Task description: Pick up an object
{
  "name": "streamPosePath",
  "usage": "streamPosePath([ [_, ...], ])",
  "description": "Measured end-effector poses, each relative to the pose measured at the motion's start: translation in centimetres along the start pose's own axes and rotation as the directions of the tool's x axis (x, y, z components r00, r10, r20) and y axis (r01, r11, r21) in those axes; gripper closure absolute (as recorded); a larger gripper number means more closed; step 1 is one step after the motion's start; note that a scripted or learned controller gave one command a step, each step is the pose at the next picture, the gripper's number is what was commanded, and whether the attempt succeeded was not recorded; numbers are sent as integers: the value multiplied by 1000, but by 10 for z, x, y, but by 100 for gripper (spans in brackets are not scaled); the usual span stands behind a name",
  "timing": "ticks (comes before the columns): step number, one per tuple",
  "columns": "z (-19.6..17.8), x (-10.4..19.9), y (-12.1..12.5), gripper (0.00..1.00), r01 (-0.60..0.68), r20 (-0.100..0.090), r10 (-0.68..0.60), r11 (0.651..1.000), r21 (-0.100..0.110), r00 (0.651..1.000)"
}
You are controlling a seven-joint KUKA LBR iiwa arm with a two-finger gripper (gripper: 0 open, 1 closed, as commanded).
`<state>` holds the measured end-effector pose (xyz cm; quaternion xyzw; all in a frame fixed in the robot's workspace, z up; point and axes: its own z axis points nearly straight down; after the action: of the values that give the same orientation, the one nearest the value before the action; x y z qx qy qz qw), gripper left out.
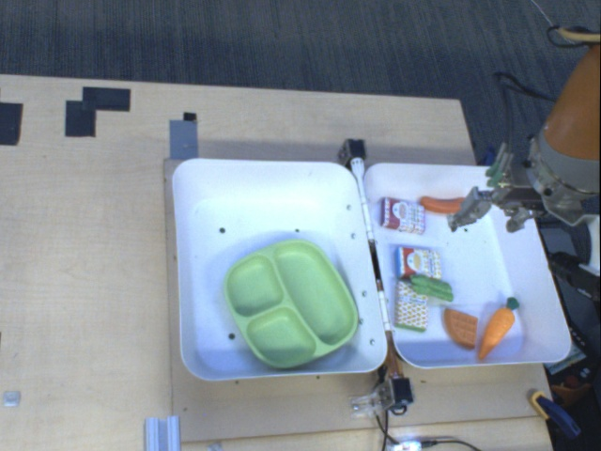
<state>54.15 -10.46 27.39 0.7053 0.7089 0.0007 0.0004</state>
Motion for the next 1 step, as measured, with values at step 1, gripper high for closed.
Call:
streamPosePath([
  [1, 145, 11, 60, 0, 0, 0, 0, 1000, 3, 1000],
])
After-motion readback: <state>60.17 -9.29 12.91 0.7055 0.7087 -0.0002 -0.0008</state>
